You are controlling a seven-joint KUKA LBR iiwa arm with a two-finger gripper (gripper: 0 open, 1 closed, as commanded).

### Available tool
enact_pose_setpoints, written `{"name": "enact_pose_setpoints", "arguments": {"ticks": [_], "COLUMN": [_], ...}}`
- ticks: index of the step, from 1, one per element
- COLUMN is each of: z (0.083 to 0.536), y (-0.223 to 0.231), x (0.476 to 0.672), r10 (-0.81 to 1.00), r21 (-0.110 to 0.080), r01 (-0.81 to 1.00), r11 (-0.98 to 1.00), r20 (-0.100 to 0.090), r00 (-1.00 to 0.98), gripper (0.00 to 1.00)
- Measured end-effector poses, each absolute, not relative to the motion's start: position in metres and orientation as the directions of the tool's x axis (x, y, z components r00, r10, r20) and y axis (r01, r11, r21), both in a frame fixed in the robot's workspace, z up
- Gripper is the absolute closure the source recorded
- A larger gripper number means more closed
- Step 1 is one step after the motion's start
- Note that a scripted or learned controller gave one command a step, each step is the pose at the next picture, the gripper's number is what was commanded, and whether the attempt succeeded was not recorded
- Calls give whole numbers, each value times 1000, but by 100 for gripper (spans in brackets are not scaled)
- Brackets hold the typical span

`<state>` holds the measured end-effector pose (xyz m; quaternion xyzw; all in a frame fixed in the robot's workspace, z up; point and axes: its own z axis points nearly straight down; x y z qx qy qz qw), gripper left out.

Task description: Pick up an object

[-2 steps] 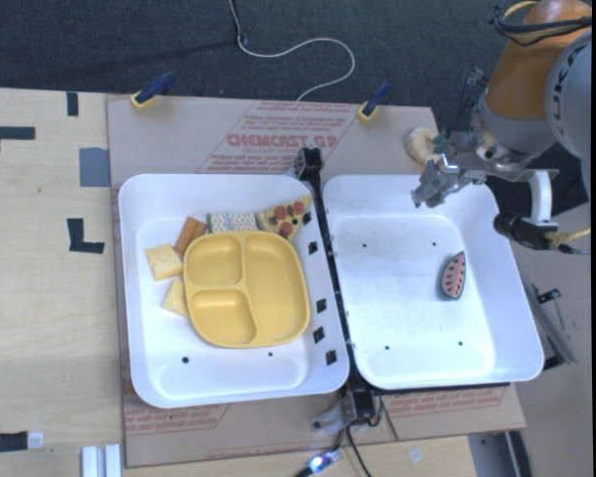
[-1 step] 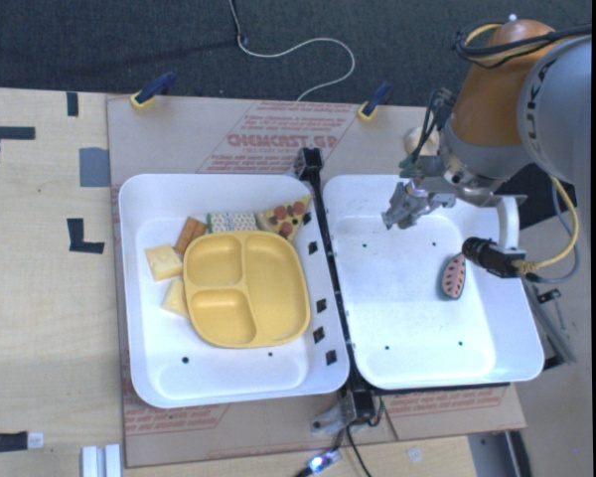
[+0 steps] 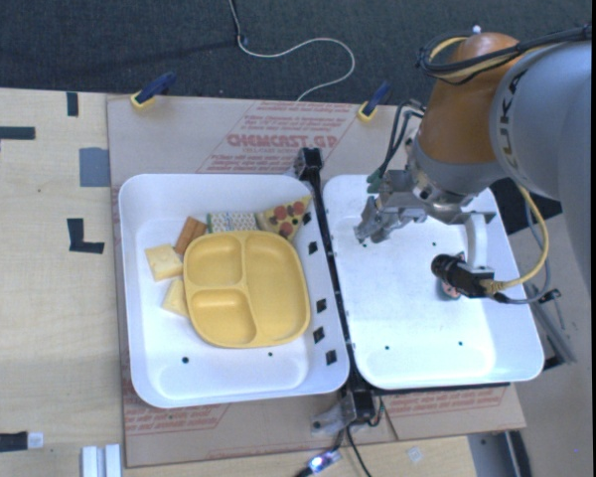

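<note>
Two bins (image 3: 139, 296) sit on my counter; the yellow plate (image 3: 246, 288) and small food toys (image 3: 189, 235) lie in the left one, while my jaws (image 3: 371, 229) hang over the right bin's (image 3: 417, 356) bare floor, their spread impossible to tell.

You are looking at a pale wooden bench (image 3: 40, 296) with dark angular marks on its left part. A brown cardboard sheet (image 3: 268, 142) with red lettering lies flat on it, held at its far edge by two blue-and-yellow clamps (image 3: 153, 89). On that sheet, two shallow white bins sit touching: the left bin (image 3: 144, 346) and the right bin (image 3: 427, 361).
</note>
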<state>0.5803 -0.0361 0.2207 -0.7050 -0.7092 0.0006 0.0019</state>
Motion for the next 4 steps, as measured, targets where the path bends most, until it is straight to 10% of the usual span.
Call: {"name": "enact_pose_setpoints", "arguments": {"ticks": [3, 4], "z": [214, 214], "y": [66, 64], "x": [490, 487], "r10": [1000, 1000], "r21": [-5, -5], "r01": [1000, 1000], "r11": [4, 1], "r20": [1, 0], "r00": [-4, -1], "gripper": [100, 100]}}
